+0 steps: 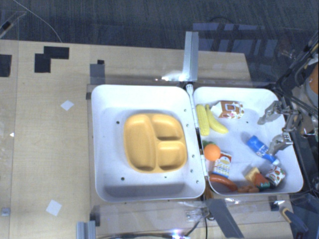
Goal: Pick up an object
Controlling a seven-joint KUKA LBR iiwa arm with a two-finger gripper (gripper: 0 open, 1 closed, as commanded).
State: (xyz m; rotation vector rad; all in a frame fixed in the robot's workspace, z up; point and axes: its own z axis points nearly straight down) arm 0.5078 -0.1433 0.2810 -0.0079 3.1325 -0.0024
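My gripper point(273, 131) hangs over the right side of the right bin point(249, 94), its two fingers spread open with nothing between them. A blue bottle point(261, 149) lies just left of the lower finger point(278, 145). Further left in that bin are a corn cob point(202, 119), a banana point(216, 122), an orange point(212, 151), a small carton point(222, 165) and a white-and-brown packet point(229, 109). A red sausage-like piece point(223, 181), a cheese-like wedge point(253, 175) and a small can point(275, 175) lie along the near wall.
The left bin point(107, 183) holds a yellow divided tray point(153, 142). A metal post point(191, 55) stands at the back between the bins. Black tape marks point(51, 56) lie on the wooden bench at the far left.
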